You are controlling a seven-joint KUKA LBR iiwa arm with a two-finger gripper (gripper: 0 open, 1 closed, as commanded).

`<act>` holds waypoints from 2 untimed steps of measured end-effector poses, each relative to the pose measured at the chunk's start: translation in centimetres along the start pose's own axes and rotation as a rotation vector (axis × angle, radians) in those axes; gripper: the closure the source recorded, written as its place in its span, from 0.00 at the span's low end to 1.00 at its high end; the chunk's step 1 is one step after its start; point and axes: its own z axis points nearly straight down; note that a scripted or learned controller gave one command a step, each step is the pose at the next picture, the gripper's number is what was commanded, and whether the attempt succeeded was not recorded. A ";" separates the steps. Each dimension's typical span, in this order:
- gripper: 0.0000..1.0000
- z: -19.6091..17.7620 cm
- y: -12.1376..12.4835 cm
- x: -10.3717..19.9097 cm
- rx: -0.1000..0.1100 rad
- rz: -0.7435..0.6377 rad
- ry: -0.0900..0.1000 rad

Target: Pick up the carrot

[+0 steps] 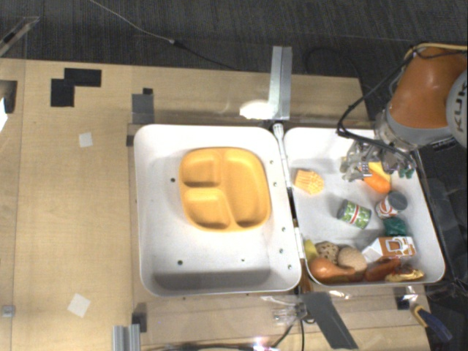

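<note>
The carrot [379, 180] is a small orange piece with a yellow tip, lying in the upper right part of the right bin [322, 152]. My gripper [376, 164] hangs directly over the carrot's upper end and covers part of it. The grey arm with its orange band [430, 86] reaches in from the right above it. The carrot looks to rest on the bin floor, though the gripper hides where the two meet.
Close around the carrot are a dark round lid [397, 199], a red-and-white can [385, 208] and a green can [355, 213]. A yellow corn piece [309, 182] lies left. Several foods crowd the bin's front edge. The left bin [153, 218] holds a yellow divided plate [221, 188].
</note>
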 end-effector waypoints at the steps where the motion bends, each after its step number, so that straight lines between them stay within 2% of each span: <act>1: 1.00 2.7 -4.5 1.6 0.000 0.100 0.019; 2: 0.00 2.7 -4.5 1.6 0.000 0.100 0.020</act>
